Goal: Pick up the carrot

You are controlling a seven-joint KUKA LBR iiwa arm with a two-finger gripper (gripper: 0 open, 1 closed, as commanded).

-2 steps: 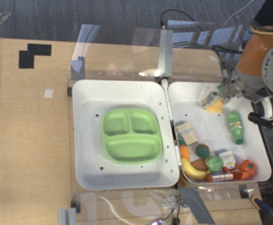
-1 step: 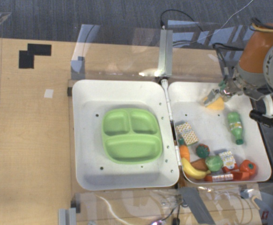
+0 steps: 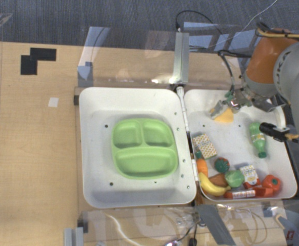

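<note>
I observed the carrot [image 3: 202, 166] at the right bin's [image 3: 291, 163] left wall, above the banana [image 3: 213, 185]. The claw [image 3: 226, 105] hovered well apart, near the far wall; I could not tell its state.

A pale wooden tabletop [image 3: 31, 152] is filling most of the scene, with black angular markers [image 3: 36, 59] lying near its far left corner. Grey-blue carpet [image 3: 87, 6] is running beyond its far edge. Clear panels [image 3: 90, 55] are catching light glare along that edge.

Orange carrot [image 3: 202, 166] beside banana [image 3: 212, 186]
</note>
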